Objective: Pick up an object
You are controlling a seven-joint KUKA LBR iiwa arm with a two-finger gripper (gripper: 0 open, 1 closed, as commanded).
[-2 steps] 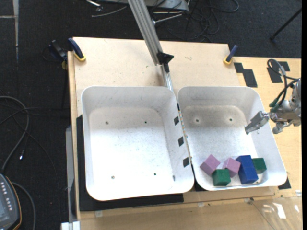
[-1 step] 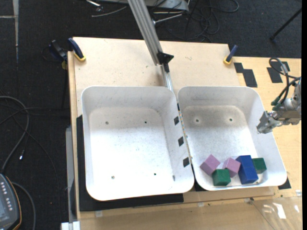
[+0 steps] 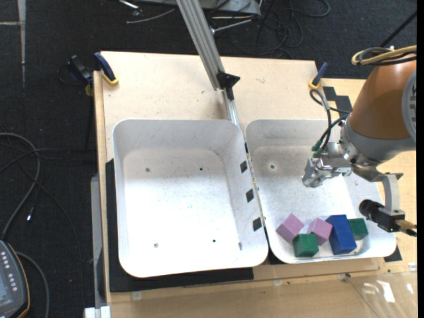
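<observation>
Jaws are hanging over the right-hand shallow white plastic bin, above its bare floor, and I cannot tell from this slant how they are set; nothing is showing between them. My grey arm with its orange band is reaching in from three o'clock.

Small blocks are lying clustered at the bin's five o'clock corner, well apart from my jaws. A light purple cube is sitting at the nine o'clock end of the cluster, with a dark green cube just beside it toward five o'clock. A second light purple cube is lying between the green one and a blue rectangular block, touching the blue one. A smaller green block is resting against the blue block at its three o'clock side.

At nine o'clock the left-hand shallow white plastic bin is sitting beside the first on the pale bench.
</observation>
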